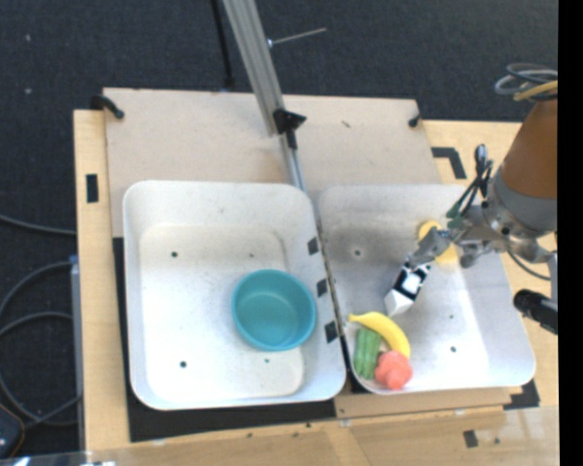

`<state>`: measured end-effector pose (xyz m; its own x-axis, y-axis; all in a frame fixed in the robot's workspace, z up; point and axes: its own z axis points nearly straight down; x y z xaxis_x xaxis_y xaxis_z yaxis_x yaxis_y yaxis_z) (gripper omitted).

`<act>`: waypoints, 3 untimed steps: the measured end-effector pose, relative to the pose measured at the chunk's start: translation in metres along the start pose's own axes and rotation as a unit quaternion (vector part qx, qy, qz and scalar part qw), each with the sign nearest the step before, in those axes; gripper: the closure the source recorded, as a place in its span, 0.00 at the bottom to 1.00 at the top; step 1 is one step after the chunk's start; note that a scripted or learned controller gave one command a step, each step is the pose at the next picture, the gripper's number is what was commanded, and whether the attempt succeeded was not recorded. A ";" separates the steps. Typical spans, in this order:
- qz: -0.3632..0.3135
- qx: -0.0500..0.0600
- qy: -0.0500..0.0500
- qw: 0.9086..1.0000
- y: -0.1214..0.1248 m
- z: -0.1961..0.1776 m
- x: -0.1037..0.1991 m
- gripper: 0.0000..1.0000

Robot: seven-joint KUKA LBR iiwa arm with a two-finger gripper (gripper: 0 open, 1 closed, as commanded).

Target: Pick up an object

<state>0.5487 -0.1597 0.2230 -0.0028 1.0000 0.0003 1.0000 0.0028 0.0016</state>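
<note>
step: approach, nothing lifted | pincer (405, 294) low in right bin (486, 357), whether spread or pinching I cannot tell | banana (384, 328) near its 7 o'clock | next: I'd shift over, descend, pinch

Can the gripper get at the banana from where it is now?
Probably yes: the gripper hangs in the right bin, just up-right of the banana, whose top is uncovered; the green and red toys only flank it.
</note>
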 end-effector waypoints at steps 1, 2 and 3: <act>0.001 0.000 0.000 1.000 0.000 0.000 0.000 0.00; 0.002 0.002 -0.001 1.000 -0.003 0.044 0.005 0.00; 0.002 0.003 -0.001 1.000 -0.007 0.091 0.011 0.00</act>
<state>0.5415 -0.1484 0.1321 0.0010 1.0000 -0.0009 1.0000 -0.0010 -0.0038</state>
